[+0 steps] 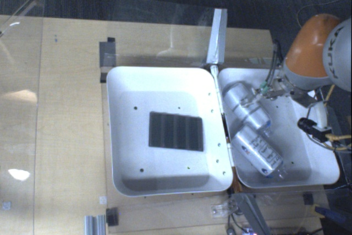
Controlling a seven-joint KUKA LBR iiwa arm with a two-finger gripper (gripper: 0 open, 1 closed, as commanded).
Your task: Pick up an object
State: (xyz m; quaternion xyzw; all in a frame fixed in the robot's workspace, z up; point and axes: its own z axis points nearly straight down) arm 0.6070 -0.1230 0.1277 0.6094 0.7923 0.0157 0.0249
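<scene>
Black and ribbed, of rubber or plastic (I can't say which), a flat rectangular pad (176, 131) is the one loose thing I can pick out. It lies near the middle of the left bin (118, 118), well apart from every wall, with bare white bin floor and a few small dark holes on all sides of it. At 3 o'clock that bin's rounded rim sits just beside the rim of the right bin (324, 176), and this double wall stands between the pad and the gripper (268, 165). A grey metal strip (217, 36) runs away from the seam toward 12 o'clock. A small black block (110, 48) sits on the surface (66, 146) off the left bin's 11 o'clock corner, and a second black block (111, 217) off its 7 o'clock corner.

The pad's long axis runs 9 to 3 o'clock, dipping very slightly toward 3. Its grooves cross that, running 12 to 6. It lies flat.

The gripper is over in the right bin. Its silvery cylindrical body slants from 11 o'clock down to 5 o'clock, with the tip low toward the 6 o'clock wall. From my seat I cannot tell whether it is open or closed. The arm's orange band (309, 47) shows at the bin's 1 o'clock corner.

Both bins are shallow glossy white, with rounded corners. The surface is pale wood, and a clear sheet (22, 63) over its 9 o'clock part catches glare.
</scene>
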